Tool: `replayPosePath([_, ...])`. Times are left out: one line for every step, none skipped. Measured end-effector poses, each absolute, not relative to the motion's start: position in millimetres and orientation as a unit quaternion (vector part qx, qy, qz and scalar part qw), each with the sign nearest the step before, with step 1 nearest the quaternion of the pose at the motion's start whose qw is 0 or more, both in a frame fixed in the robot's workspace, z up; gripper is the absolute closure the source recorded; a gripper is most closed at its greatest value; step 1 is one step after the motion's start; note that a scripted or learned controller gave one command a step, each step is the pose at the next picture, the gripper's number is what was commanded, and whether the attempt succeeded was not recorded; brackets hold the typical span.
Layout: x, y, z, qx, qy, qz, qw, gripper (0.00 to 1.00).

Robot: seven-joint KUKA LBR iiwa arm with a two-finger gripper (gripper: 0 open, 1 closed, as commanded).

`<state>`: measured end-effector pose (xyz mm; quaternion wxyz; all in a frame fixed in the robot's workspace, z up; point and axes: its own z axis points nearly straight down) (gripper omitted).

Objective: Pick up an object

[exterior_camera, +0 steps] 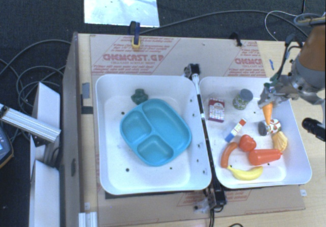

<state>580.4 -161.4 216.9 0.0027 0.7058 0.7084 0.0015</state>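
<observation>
White plastic forms 2 bins on the bench: the left bin [109,170] and the right bin [300,162], touching along a centre seam. The left bin holds a blue 3-section tray [155,131] and a small dark green object [138,96] just beyond the tray's far corner.

Positions below are relative to the tomato [247,143], near the middle of the right bin. A large carrot [264,156] lies just right of it, touching or nearly so. An orange pepper [228,153] curves along its left. A banana [245,172] lies nearer the camera. A red box [216,109] and a grey can [243,98] sit farther away, to the left.

The gripper [267,100] hangs above and right of the tomato, clenched on a small orange cone [267,113] whose tip points down, clear of the bin floor.
</observation>
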Motion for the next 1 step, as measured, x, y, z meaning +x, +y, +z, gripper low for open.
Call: replayPosePath([579.0,-102.0,213.7,0.705,0.709,0.0008,0.0,1.0])
